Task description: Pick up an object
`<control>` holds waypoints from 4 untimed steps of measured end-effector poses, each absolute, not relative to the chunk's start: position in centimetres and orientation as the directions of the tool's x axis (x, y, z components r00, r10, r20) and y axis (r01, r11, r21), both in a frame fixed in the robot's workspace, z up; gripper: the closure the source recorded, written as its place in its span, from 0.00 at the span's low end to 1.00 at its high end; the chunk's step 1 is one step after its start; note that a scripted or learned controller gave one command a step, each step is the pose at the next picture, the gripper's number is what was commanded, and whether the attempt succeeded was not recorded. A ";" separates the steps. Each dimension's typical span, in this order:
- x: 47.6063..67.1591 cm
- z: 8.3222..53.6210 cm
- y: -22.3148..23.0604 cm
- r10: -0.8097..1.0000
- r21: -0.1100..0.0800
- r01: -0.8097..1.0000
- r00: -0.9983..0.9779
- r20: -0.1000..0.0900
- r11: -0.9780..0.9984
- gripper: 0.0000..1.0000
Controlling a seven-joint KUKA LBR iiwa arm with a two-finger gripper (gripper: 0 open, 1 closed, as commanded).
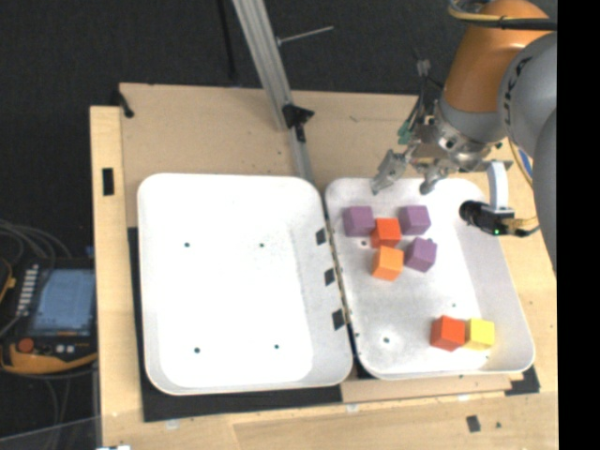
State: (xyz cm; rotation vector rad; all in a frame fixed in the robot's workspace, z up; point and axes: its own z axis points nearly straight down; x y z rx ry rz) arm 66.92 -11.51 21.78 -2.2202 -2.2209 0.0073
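Above the far end of the right bin (497, 279), the jaws (407, 175) hang spread open, gripping nothing. Just below them lies a cluster of blocks: three purple blocks (357, 220) and two orange blocks (386, 262), some touching. Nearer the bin's front corner, an orange-red block (449, 332) touches a yellow block (482, 332). The left bin (230, 279) sits beside it on the surface (206, 129).

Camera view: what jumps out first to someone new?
The cluster of colored blocks in the right bin: three purple blocks and two orange ones bunched near its far end, plus an orange-red block touching a yellow block near its front right corner. Next, the arm's end effector, fingers spread, above the bin's far edge just beyond that cluster, holding nothing.
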 end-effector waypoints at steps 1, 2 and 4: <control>66.0 15.9 -11.4 1.000 -0.005 1.000 0.001 -0.002 -0.001 0.00; 66.1 12.4 -11.2 1.000 0.005 1.000 0.004 0.000 -0.004 0.00; 66.9 18.4 -11.9 1.000 0.006 1.000 0.004 -0.001 -0.004 1.00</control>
